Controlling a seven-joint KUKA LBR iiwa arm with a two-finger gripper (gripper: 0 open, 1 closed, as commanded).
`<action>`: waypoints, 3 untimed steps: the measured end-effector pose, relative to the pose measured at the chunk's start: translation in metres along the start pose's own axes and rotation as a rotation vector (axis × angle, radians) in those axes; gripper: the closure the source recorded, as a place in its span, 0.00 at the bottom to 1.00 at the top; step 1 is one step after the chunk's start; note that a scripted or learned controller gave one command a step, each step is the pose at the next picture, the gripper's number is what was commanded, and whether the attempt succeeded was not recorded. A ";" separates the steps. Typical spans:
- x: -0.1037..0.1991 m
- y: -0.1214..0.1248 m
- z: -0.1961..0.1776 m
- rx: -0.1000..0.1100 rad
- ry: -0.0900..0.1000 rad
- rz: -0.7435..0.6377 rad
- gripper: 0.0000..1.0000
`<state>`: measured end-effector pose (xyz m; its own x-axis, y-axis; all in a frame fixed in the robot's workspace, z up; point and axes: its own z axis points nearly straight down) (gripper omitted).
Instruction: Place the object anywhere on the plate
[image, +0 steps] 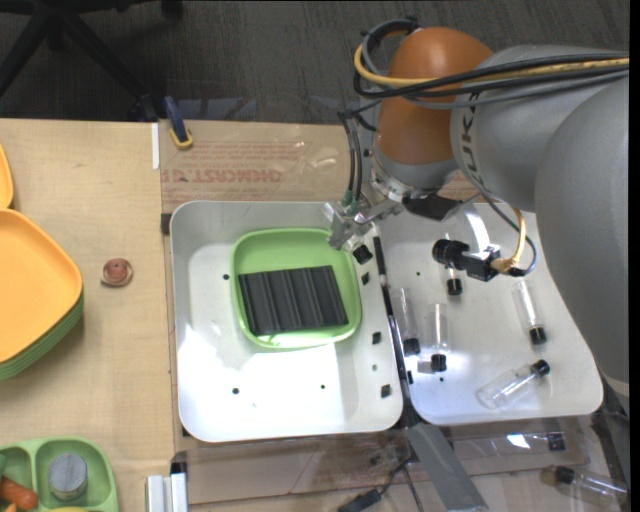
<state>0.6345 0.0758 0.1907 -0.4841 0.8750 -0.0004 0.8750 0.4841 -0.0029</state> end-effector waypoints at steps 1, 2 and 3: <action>-0.002 -0.001 -0.009 0.000 -0.001 0.003 1.00; -0.004 -0.001 -0.017 0.001 -0.002 0.006 1.00; -0.003 0.005 -0.017 -0.002 -0.002 -0.070 1.00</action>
<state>0.6402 0.0751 0.2077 -0.5438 0.8392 -0.0020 0.8392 0.5438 -0.0007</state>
